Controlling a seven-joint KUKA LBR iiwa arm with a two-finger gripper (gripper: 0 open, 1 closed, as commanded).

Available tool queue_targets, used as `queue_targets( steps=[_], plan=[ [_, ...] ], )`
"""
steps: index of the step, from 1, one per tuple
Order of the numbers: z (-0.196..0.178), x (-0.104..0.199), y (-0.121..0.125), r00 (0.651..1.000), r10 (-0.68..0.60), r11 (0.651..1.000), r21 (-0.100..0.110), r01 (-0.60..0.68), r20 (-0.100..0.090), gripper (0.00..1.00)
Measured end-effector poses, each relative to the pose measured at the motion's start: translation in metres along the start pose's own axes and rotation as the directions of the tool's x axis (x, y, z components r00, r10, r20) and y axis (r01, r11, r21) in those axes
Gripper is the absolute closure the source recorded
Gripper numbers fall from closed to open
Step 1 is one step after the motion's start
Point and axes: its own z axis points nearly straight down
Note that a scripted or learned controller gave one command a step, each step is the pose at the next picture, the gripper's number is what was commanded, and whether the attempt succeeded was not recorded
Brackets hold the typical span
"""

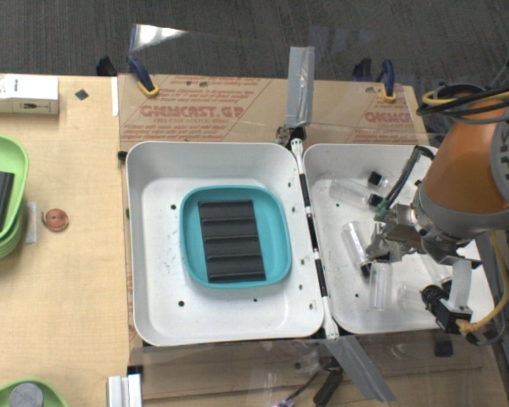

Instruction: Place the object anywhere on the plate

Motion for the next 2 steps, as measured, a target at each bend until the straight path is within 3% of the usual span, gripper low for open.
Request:
queue_targets(
  steps=[1, 2],
  plan=[
    [-0.009, 0.071, -0.013, 0.98, -0.197, 0.98, -0.001, 0.197, 0.001, 1.0],
    [0.0, 0.113, 0.014, 0.966, -0.258, 0.966, 0.0, 0.258, 0.002, 1.0]
  ],
)
